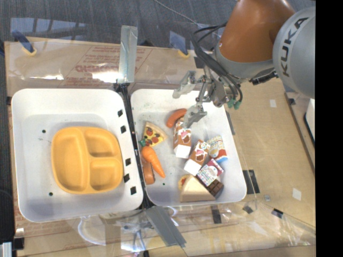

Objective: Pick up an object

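Note:
My gripper (188, 101) hangs over the far part of the right bin (161, 98), open, with nothing between its fingers. One finger (182, 88) points left; the other (195, 114) ends just right of an orange-red sausage (175, 117). Below it lie a pizza slice (153, 134), a carrot (154, 162), a brown sausage (147, 174), two cake pieces (182, 138) (199, 153), a cupcake (216, 144), a chocolate pack (210, 176) and a tan wedge (192, 189).
The left bin (32, 111) holds a yellow divided tray (87, 158). A black divider (128, 143) runs between the two bins. The arm's orange band (252, 20) and cables loom over the right bin's far right corner.

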